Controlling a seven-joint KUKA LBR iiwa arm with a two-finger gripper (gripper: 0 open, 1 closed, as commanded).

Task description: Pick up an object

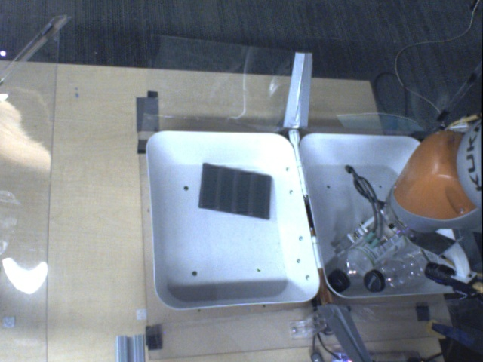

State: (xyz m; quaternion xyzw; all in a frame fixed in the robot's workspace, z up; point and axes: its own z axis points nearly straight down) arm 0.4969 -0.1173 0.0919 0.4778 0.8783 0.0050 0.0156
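The wooden desk [90, 202] is the widest thing in view, and the right bin [332, 164] on it serves as the reference for everything else. A clear sheet [26, 164] with bright glare covers the desk well to the left of the right bin.

The left bin [162, 225] sits against the right bin's left wall, so the two rims touch along that side. Both are shallow, white and round-cornered.

The arm [434, 179] comes in over the right bin's right side. Its orange band sits above the bin's right half, with grey casing just below the band.

A dark ribbed mat [235, 191], rectangular and slightly askew, lies flat in the left bin. It is well to the left of the right bin and apart from every wall around it.

A grey metal bar [298, 89] rises from the right bin's upper left corner, where the two bins meet, and runs away toward the top of the view.

The gripper [373, 240] hangs low inside the right bin, in its lower middle part, among pale, glassy clutter that is hard to separate from it. I cannot tell whether it is open, closed or gripping anything.

A thin dark cable [361, 185] curls across the right bin's floor, just above the gripper.

Two small black round pieces [337, 281] lie side by side on the right bin's floor, close to its lower rim and just below the gripper.
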